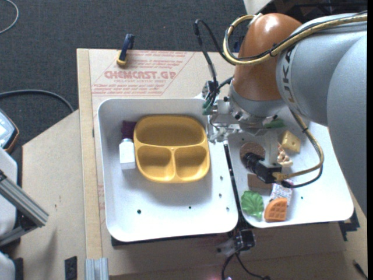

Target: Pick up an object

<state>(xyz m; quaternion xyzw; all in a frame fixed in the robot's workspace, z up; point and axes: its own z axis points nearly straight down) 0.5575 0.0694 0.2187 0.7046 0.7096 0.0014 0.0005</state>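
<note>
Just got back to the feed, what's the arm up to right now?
The grey KUKA arm reaches in from the right and hangs over the right bin, its wrist above the divide between the two bins. Small items lie in that bin: a green leaf, a waffle piece and a cheese wedge. The left bin holds a yellow divided tray and a small white bottle. Nothing looks lifted yet.

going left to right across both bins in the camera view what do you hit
white bottle → yellow tray → green leaf toy → waffle toy
</note>
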